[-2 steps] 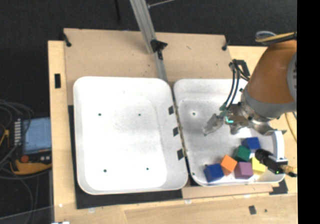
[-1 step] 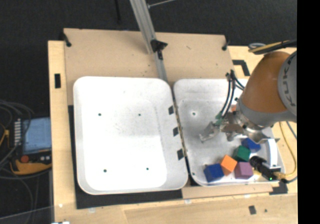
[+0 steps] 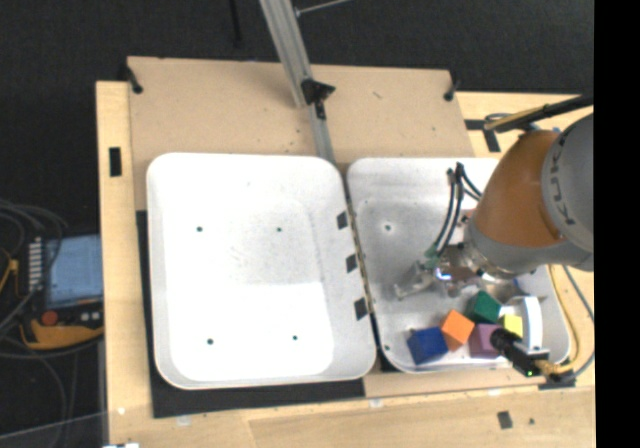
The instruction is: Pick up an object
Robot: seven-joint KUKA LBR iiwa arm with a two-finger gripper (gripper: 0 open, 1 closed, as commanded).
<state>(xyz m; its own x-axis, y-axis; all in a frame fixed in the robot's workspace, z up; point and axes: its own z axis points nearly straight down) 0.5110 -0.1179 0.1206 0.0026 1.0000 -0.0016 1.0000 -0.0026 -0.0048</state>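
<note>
Camera view, entry: right bin, white and shallow, beside the left bin on the table. Contents, clustered at its near corner:
- blue block
- orange block
- green block
- purple block
- yellow block

All lie touching or just beside one another.

Gripper: low over the right bin's middle, near the cluster's far-left side; nothing seen held; whether spread or pressed together cannot be told.

Step, judged: approach, grasp not yet made.

Next move calls for: shifting toward the blue or orange block on the cluster's outer edge, then descending squarely on one piece without nudging its neighbours
</note>
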